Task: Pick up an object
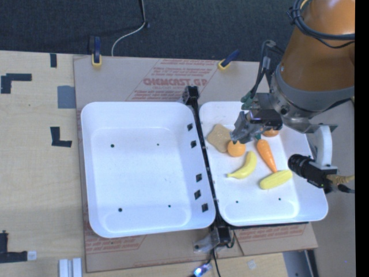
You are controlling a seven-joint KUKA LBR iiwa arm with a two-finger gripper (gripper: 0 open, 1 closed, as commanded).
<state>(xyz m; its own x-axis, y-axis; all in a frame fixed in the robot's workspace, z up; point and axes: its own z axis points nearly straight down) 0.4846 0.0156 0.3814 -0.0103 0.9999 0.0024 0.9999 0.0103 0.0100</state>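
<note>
Gripper (241, 136) sits low in the right bin (305, 212), right of frame centre, directly above the orange ball (235, 149); whether it is released or clenched cannot be told. Tan piece (218, 137) lies just left, touching the ball. Carrot (266, 154) lies just right, slanted. Banana (245, 166) is below the ball; lemon-yellow piece (275, 179) near it, lower right. Left bin (138, 166) adjoins, centre-left.

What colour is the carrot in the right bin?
Orange, seen in the camera view: the carrot.
</note>
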